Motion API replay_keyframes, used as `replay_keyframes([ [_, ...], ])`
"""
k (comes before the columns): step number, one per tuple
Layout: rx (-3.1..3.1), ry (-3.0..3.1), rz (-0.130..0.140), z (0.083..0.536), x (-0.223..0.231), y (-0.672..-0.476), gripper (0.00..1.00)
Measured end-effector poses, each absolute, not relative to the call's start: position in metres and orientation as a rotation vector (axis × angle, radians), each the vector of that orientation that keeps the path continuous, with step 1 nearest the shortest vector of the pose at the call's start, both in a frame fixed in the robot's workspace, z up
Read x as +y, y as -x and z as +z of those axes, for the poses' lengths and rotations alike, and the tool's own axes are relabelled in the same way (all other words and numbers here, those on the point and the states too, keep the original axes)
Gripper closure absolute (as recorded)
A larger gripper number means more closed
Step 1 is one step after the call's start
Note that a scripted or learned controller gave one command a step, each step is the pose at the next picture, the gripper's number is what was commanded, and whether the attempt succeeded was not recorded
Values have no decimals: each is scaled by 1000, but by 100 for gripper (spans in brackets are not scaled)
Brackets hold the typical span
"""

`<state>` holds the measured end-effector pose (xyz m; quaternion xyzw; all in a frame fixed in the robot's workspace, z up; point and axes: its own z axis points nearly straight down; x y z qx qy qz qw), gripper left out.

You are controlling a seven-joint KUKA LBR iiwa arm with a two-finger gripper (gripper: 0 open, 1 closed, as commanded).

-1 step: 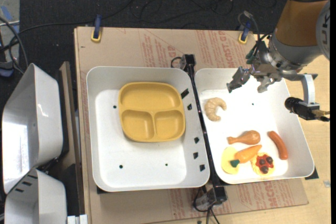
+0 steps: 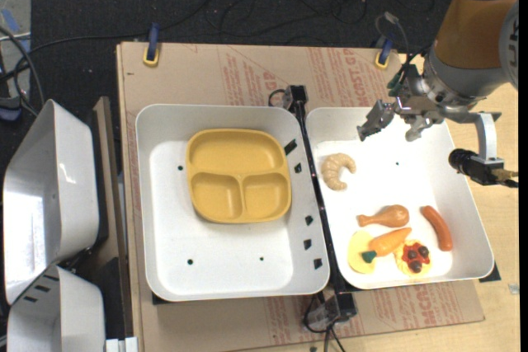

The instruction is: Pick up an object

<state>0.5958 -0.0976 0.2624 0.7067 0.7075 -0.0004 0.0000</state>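
Observation:
My gripper (image 2: 394,124) hangs over the back of the right bin (image 2: 470,202), its two fingers spread open with nothing between them. A pale croissant (image 2: 337,169) lies below and to the left of it, apart from the fingers. Nearer the front of that bin lie a chicken drumstick (image 2: 384,217), a red sausage (image 2: 436,227), an orange carrot (image 2: 384,243) on a yellow slice (image 2: 357,253), and a small pizza piece (image 2: 414,257).
The left bin (image 2: 157,202) holds a yellow divided plate (image 2: 239,176). Black clips run along the wall between the bins. Two clamps (image 2: 151,55) hold the cardboard's back edge. White tubs (image 2: 45,185) stand at far left. Cables lie behind the bench.

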Motion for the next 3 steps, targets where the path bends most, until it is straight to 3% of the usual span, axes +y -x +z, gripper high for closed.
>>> replay_keyframes([
  [3,2222,-2225,-4,90,-91,-588,0],
])
